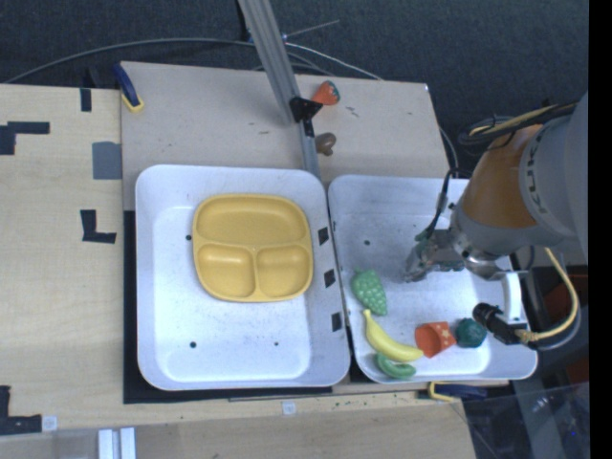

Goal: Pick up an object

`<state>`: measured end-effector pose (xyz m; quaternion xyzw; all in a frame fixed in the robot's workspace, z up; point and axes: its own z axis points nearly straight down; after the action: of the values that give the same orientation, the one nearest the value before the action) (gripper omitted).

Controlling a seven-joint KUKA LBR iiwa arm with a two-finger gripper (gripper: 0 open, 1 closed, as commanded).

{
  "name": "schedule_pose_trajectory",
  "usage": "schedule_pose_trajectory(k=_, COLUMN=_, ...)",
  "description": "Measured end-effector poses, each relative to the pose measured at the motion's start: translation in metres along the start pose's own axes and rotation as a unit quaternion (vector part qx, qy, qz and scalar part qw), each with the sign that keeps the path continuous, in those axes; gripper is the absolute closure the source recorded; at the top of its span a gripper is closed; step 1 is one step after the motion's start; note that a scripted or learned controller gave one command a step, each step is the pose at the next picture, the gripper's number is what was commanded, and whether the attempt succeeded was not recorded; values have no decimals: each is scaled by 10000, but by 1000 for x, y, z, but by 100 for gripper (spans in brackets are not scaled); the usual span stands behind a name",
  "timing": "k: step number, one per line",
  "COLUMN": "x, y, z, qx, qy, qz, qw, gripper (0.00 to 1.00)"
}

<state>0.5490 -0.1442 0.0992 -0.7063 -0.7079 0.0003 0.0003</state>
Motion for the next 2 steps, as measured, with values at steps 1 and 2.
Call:
schedule_pose_trajectory(k=1, x=2, y=4, z=-63, qx=-28, qy=-6, qz=1, qw=10000, gripper=100)
schedule_pose_trajectory(k=2, x=-7, y=9, z=-116, qx=-27, qy=-9, qz=7, qw=10000, gripper=100)
